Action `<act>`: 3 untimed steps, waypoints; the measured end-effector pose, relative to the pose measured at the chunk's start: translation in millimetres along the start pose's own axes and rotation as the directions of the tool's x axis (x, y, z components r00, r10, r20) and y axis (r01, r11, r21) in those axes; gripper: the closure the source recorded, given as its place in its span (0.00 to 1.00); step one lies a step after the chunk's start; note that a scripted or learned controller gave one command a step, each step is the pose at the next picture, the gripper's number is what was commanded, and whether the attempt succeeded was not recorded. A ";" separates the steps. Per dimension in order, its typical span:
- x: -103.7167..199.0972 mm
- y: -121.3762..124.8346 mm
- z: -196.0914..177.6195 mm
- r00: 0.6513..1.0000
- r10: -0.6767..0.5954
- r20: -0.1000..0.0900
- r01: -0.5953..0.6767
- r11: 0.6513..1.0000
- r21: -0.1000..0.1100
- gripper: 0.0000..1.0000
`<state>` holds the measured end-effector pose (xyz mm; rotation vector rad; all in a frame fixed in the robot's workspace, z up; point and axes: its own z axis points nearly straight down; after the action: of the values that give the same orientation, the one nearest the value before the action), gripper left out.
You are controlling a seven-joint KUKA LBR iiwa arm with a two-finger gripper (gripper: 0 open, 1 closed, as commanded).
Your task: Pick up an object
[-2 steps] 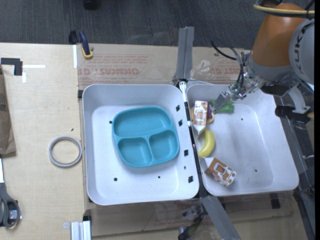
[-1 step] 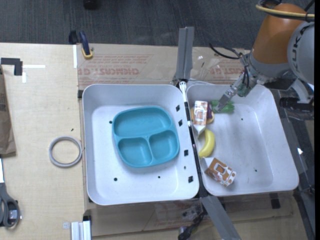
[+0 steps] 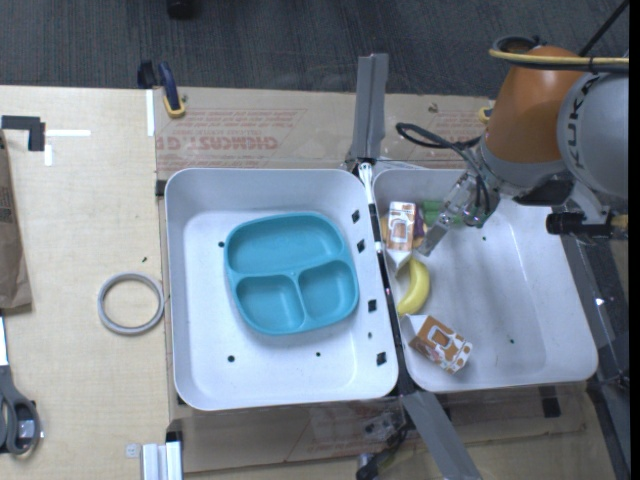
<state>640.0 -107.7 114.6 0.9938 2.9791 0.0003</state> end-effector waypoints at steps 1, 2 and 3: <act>-34.0 -27.4 -67.6 0.996 -0.087 0.004 0.087 0.996 -0.001 0.00; 28.0 -6.3 5.8 0.990 -0.144 0.004 0.144 0.990 -0.002 0.00; 3.2 9.5 16.6 0.993 -0.118 0.011 0.118 0.993 -0.005 0.00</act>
<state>643.2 -98.2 98.0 0.8129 3.0207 0.0029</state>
